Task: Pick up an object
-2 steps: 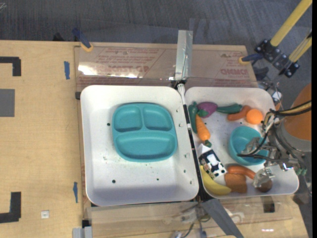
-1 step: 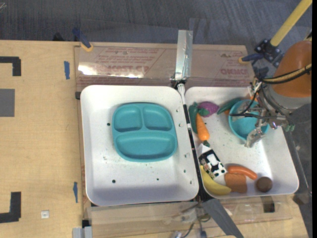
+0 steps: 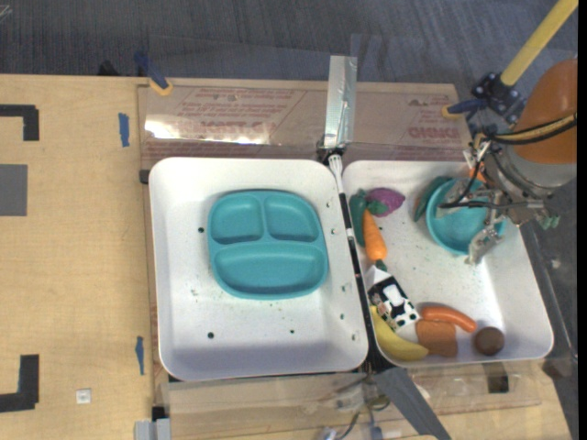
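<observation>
Nearest you, along the front wall of the right bin (image 3: pixel 537 324), sit the crowded pieces: a banana (image 3: pixel 396 337), a black-and-white cow toy (image 3: pixel 393 302), an orange sausage-shaped piece (image 3: pixel 448 317) over a reddish block (image 3: pixel 438 339), and a brown ball (image 3: pixel 490 340) in the corner. They touch or nearly touch one another and hug the bin wall, so you have little room for fingers there.

Further back, a carrot (image 3: pixel 373 236) lies along the divider between the bins, with a purple piece (image 3: pixel 386 200) just behind it. The left bin (image 3: pixel 174 273) holds a teal divided plate (image 3: pixel 268 244) and has open floor around it.

At the back right, the tool (image 3: pixel 481 236) hangs at the teal bowl (image 3: pixel 456 218), its pale fingers (image 3: pixel 486 237) down by the bowl's right rim. You cannot tell from here whether they are spread or closed, nor whether anything is gripped.

You appear to be at the grasp attempt on the bowl. Next, you need a firm pinch on the rim, then a straight lift. Mind the bin's right and back walls close by; the open floor in front of the bowl gives you the most room.
</observation>
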`<state>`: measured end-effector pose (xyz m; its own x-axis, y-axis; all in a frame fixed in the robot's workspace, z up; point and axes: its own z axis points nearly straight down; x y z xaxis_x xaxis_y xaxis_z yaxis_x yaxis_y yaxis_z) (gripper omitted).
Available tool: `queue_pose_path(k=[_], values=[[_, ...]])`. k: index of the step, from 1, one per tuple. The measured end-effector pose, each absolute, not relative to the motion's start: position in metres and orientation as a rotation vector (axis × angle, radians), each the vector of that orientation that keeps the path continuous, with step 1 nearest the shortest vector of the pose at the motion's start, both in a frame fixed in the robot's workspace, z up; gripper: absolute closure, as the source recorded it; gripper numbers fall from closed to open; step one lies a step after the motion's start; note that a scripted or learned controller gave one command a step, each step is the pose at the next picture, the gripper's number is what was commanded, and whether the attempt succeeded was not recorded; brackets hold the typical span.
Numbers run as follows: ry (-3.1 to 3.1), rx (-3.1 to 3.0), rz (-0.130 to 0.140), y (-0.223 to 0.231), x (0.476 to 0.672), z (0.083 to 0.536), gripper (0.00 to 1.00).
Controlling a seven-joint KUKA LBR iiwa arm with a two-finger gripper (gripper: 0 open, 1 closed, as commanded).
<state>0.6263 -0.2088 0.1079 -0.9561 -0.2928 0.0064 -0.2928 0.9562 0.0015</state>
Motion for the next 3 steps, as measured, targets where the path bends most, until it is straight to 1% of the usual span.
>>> queue_pose_path(k=[1, 2, 3], values=[[-3.077, 0.697, 0.007, -0.158, 0.61, 0.091, 0.0], [-3.11, 0.522, 0.005, -0.201, 0.592, 0.09, 0.0], [-3.078, 0.692, 0.008, -0.161, 0.639, 0.091, 0.0]])
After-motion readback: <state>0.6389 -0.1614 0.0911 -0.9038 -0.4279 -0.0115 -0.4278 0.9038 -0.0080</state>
